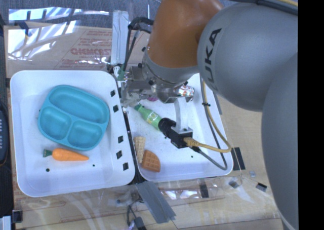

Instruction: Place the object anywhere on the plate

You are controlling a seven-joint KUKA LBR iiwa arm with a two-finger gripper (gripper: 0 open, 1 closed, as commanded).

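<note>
Right white bin [205, 159]: small green plastic bottle [148, 114] lies on its side near the inner wall, pale cap end toward the divider. Likely the task's thing, being nearest the gripper [152, 91], which hangs just above it. Whether the gripper is spread or pressed together: cannot tell, the wrist hides it.

Handling, judged: the bottle is light, hollow and stiff, with a smooth, rounded body that is apt to roll or slip. Best taken across the middle of the body, square to its long axis.

Same bin: tan waffle cone toy [139, 148] and a browner waffle piece [151, 162], near the front wall.

Left white bin [25, 176]: blue three-compartment plastic plate [74, 116], nothing on it; orange toy carrot [70, 155] just beside its front edge.

Writing: "UKA" on the grey arm [243, 46]. Red print on the brown sheet [76, 46] behind the bins is too blurred by glare to read.
</note>
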